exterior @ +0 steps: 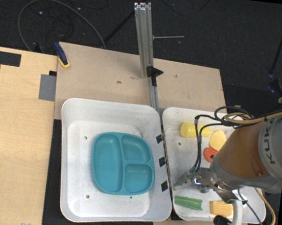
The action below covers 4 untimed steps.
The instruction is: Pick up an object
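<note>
My gripper is low inside the right bin, near that bin's left wall, at the end of the grey and orange arm. Just below it a green flat piece lies on the bin floor, apart from the gripper. To the right of the green piece lies a tan brush-like item. Farther back sit a yellow block, a yellow rounded item and an orange-red item, partly hidden by the arm. Nothing shows in the gripper's grasp.
The left bin holds a teal divided plate. A metal post rises behind the two bins. Black cables loop over the back of the right bin. Light wooden bench lies to the left.
</note>
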Available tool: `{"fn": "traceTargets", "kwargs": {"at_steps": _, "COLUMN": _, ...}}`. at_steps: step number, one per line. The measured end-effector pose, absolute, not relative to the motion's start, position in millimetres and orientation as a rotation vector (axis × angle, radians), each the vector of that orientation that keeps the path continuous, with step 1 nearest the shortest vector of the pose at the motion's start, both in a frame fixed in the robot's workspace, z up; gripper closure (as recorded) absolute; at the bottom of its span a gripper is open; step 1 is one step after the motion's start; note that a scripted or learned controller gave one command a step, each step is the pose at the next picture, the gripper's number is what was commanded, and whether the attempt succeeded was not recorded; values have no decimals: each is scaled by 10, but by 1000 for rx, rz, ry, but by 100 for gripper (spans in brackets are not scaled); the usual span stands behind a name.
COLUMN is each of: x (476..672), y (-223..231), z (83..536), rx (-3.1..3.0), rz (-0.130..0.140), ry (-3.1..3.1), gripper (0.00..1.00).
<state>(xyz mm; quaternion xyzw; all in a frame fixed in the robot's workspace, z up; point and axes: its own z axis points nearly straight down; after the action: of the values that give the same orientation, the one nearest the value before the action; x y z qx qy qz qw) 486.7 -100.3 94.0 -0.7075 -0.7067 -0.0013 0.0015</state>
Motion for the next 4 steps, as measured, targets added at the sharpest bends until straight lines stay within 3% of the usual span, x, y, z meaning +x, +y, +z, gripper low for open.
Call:
{"fn": "traceTargets", "kwargs": {"at_steps": 1, "x": 4898, "y": -967, "z": 1059, "rx": -2222, "rz": -20, "ry": -2218, "gripper": 100}}
{"fn": "traceTargets", "kwargs": {"at_steps": 2, "x": 5005, "y": -991, "z": 1615, "rx": -2222, "rz": -2, "ry": -2224, "gripper": 100}}
{"fn": "traceTargets", "kwargs": {"at_steps": 4, "x": 5122, "y": -983, "z": 2648, "rx": -2222, "rz": -3, "ry": -2225, "gripper": 100}}
